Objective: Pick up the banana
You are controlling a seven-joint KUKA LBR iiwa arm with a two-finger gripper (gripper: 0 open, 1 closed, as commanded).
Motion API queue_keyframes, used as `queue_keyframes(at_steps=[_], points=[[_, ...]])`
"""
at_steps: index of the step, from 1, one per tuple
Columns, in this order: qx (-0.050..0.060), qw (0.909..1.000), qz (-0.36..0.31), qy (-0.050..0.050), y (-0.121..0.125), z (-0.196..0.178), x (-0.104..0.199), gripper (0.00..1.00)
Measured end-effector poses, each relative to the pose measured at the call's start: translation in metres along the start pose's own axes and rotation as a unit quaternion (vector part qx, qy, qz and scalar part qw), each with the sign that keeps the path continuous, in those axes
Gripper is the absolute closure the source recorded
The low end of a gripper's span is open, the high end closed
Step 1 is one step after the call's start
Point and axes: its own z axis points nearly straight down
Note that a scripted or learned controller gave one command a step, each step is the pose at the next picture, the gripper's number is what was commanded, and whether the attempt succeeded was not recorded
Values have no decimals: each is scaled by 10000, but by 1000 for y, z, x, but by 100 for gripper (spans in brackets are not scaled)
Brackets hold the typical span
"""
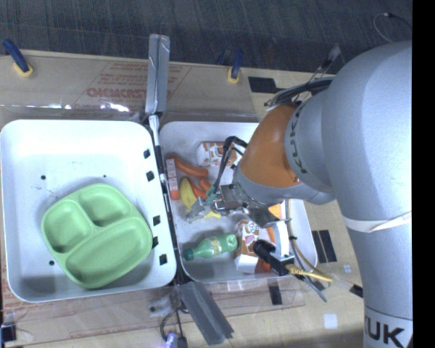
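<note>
How the fingers stand I cannot tell from up here: the gripper [212, 203] is low in the right bin [203, 127], and the wrist and the clutter around it hide its tips. It sits over the middle of that bin, with the grey arm and its orange band covering the bin's right half.

The banana [186, 191] lies in the left part of the right bin, just to the left of the gripper. I see a short yellow piece of it, and a bit more yellow right under the gripper that may be the same fruit, though I would not swear to it. I see nothing clearly between the gripper's tips.

Things crowd the banana. An orange carrot-like piece [192, 170] lies just above it, touching or nearly so. A red and white packet [171, 176] stands against the bin's left wall beside it. A white packet with orange print [216, 153] lies toward the bin's far side. Nearer me, a green bottle [212, 246] lies on its side, and an orange and white carton [248, 232] lies just to its right, partly under the arm.

The left bin [14, 143] holds a green divided plate [94, 234], flat on the floor, well apart from the gripper. Two blue clamps [18, 56] grip the bench's far edge
</note>
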Motion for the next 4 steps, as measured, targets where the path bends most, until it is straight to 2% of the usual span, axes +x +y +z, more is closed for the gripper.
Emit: queue_keyframes(at_steps=[1, 2, 3, 4], points=[[12, 10000, -19, 5, 0, -9, 0, 100], [12, 10000, -21, 4, 0, -9, 0, 0], [-4, 9999, -123, 3, 16, 0, 1, 0], [-6, 9867, -1628, -4, 73, 0, -7, 0]])
